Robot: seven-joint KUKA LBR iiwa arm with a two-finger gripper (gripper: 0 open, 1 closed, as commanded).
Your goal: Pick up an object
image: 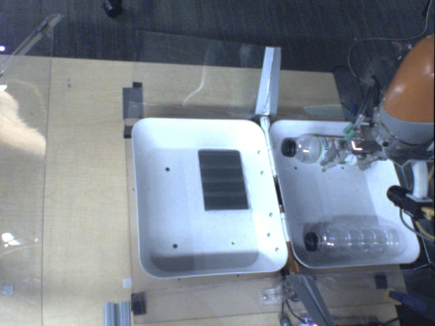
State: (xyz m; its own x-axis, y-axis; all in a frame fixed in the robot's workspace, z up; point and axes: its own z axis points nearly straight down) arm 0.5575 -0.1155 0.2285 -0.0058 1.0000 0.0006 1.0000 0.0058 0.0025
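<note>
A clear plastic bottle (307, 148) with a black cap lies on its side at the far end of the right bin (340, 195), cap pointing left. My gripper (350, 151) hangs right over that bottle's body end, under the orange band of the arm (411, 80); the bottle's right part is hidden beneath it. Near the bin's front wall lies a second, larger clear bottle (357, 238), also on its side with its black cap to the left. A dark ribbed rectangular block (222, 179) rests flat in the middle of the left bin (156, 202).
A metal divider post (268, 80) stands at the far edge between the two bins. Cables and black fittings (408, 202) hang at the right side of the right bin. A clear plastic sheet (27, 148) covers the bench at the left.
</note>
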